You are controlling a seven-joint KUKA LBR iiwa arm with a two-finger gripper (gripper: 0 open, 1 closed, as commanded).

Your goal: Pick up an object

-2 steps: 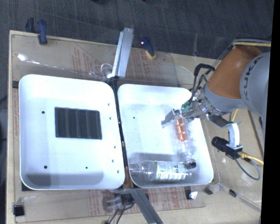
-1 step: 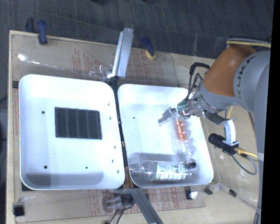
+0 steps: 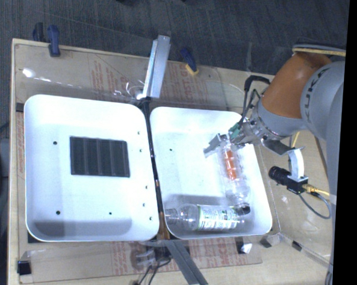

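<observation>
Two clear plastic bottles lie in the right bin. One with an orange label runs along the bin's right side, its dark cap toward the front. The other, with a green and white label, lies along the front wall. My gripper is low in the back right part of this bin, at the far end of the orange-label bottle and slightly to its left. It looks open, with nothing between its fingers. A dark grey ridged rectangular block lies flat in the middle of the left bin.
The two bins meet at a dark divider. A metal bar stands behind them, with blue clamps on the bench's back edge. The arm comes in over the right bin's back right corner.
</observation>
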